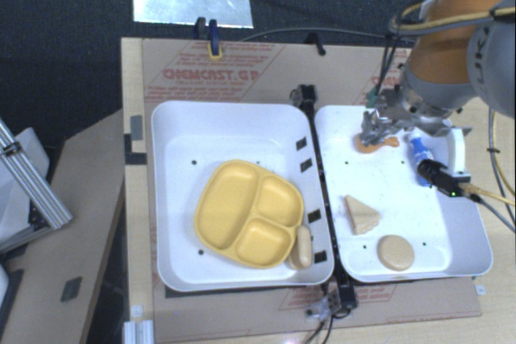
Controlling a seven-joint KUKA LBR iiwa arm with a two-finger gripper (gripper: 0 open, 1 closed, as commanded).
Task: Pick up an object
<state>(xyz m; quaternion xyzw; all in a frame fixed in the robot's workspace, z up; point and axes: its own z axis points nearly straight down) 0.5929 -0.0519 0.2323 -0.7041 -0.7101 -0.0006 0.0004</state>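
A grey arm with an orange band reaches in from the right over 2 shallow white bins set side by side on the worktop [105, 173]. Its hand [376, 130] is lowered into the far part of the right bin [468, 254], directly over a small flat orange object [379, 144], which lies on the bin floor at the tips of the hand and partly under them. Whether the hand is open or closed cannot be told from this angle, and nothing can be seen gripped in it.

The orange object's long axis runs roughly left to right across the view, its right end poking out beyond the hand. It appears to be the piece the hand is going for, since it lies straight below, touching or nearly so.

Just to the right lies a blue object [418, 151]. Nearer the camera in the same bin sit a tan wedge [362, 215] and a round tan disc [396, 252], both well apart from the hand. The left bin [177, 133] holds a yellow divided tray [248, 213] with a pale oblong piece [302, 246] against its near right edge.
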